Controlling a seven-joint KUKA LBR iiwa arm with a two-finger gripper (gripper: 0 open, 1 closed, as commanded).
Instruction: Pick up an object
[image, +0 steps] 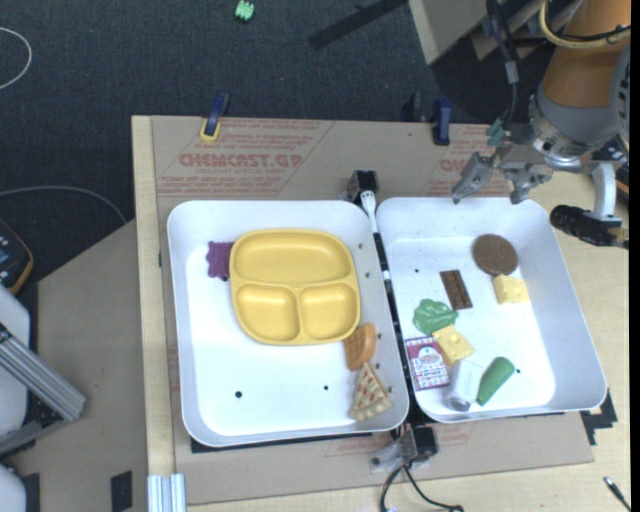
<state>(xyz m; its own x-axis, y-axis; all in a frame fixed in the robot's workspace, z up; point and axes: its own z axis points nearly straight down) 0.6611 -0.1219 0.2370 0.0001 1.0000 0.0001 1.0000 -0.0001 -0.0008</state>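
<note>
Overhead slanted view of the desk (300, 150) with two white bins side by side. The hand (497, 180) hangs at about 1 o'clock in the frame, over the far rim of the right bin (570, 330); its two fingers (470, 182) are spread apart and pinch nothing. Above it rises the grey arm with its orange band (585, 45).

Right bin, contents:
- brown disc (494, 254) at 1 o'clock of the bin, nearest the hand but apart from it;
- pale yellow block (511, 290) just beside the disc, at its 5 o'clock;
- dark brown bar (456, 289) near the bin's centre;
- green leafy piece (433, 316) at 7 o'clock of the bar;
- yellow wedge (455, 346) touching the leafy piece's near edge;
- red-and-white carton (428, 363) at the bin's 7 o'clock, against the wedge;
- white cylinder (464, 384) and green pod (495, 381), side by side at 6 o'clock.

Left bin (200, 380), contents:
- yellow divided plate (295, 285), three compartments, at the bin's centre to 12 o'clock;
- purple piece (218, 259) at the plate's 9 o'clock, partly under its rim;
- orange-brown piece (360, 346) at the plate's 5 o'clock, touching it;
- tan waffle wedge (370, 393) just below that, at the bin's 5 o'clock.

Two clamps, yellow (211, 122) and blue (441, 120), grip the desk's far edge.
</note>
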